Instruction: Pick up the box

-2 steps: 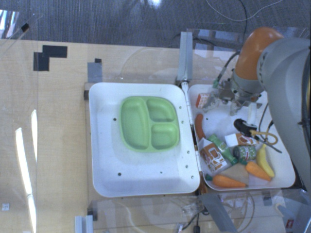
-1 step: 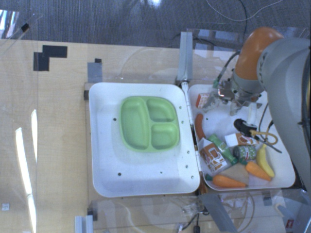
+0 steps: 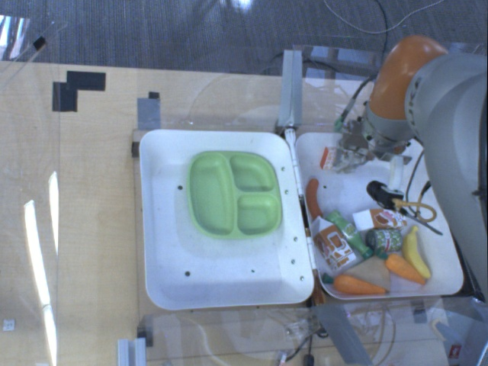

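box (image 3: pixel 335 248), orange and white, lies untouched among the clutter at the near end of the right bin (image 3: pixel 450 284), beside a green can (image 3: pixel 383 239), with carrots (image 3: pixel 358 284) just below it. gripper (image 3: pixel 352 157) hangs at the far end of that bin, well apart from the box; whether it is spread or closed cannot be told, and nothing shows in its hold. judged from this, the pick is not yet begun: reaching, gripping and lifting all remain. the left bin (image 3: pixel 164 280) holds a green divided plate (image 3: pixel 232 194).
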{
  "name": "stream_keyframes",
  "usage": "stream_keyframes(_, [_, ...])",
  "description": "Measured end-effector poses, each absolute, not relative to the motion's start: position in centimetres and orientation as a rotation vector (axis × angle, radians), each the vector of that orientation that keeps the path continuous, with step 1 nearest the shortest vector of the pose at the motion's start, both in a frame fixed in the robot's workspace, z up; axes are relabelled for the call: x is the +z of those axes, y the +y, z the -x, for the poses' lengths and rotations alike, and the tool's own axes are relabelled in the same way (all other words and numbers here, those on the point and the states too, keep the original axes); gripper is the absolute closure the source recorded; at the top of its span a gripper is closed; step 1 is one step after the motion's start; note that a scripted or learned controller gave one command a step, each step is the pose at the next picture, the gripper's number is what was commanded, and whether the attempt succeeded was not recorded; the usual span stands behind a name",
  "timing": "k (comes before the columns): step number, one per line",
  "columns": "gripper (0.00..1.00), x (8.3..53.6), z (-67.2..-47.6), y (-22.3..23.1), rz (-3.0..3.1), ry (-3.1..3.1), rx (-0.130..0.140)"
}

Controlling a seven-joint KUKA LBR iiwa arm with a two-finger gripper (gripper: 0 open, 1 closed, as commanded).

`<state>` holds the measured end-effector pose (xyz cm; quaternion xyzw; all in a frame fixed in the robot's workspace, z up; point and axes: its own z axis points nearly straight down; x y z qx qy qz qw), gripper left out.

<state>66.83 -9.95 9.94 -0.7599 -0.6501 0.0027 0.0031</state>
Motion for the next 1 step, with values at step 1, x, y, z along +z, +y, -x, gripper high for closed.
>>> stream_keyframes(1, [0.00, 9.83, -66.54, -10.32, 2.380, -2.032, 0.024])
